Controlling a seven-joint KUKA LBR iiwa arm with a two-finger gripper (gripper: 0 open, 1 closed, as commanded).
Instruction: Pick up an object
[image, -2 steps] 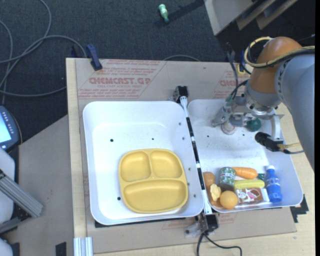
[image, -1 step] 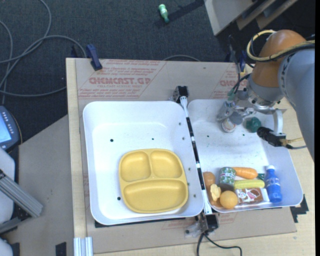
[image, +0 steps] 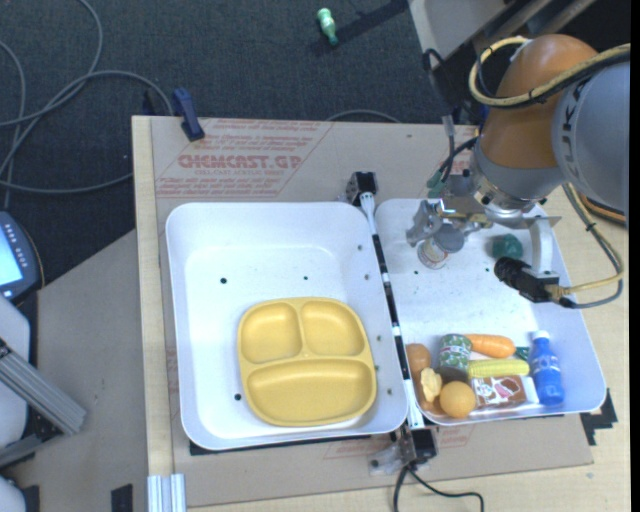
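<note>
My gripper (image: 434, 243) hangs over the far left part of the right bin (image: 470, 300), above bare white floor. A small teal object (image: 507, 244) lies just right of it, partly hidden by the wrist. Several items crowd the bin's near end: a carrot (image: 490, 346), a blue bottle (image: 545, 368), an orange (image: 457, 399), a green can (image: 455, 350), a yellow bar (image: 497, 369) and a brown egg-shaped piece (image: 417, 357). None of them touches the gripper.
The left bin (image: 260, 250) holds a yellow divided plate (image: 305, 360) toward its near side. A black clip (image: 361, 185) sits at the far end of the rim between the bins. A black cable end (image: 520, 277) trails from the arm over the right bin.
</note>
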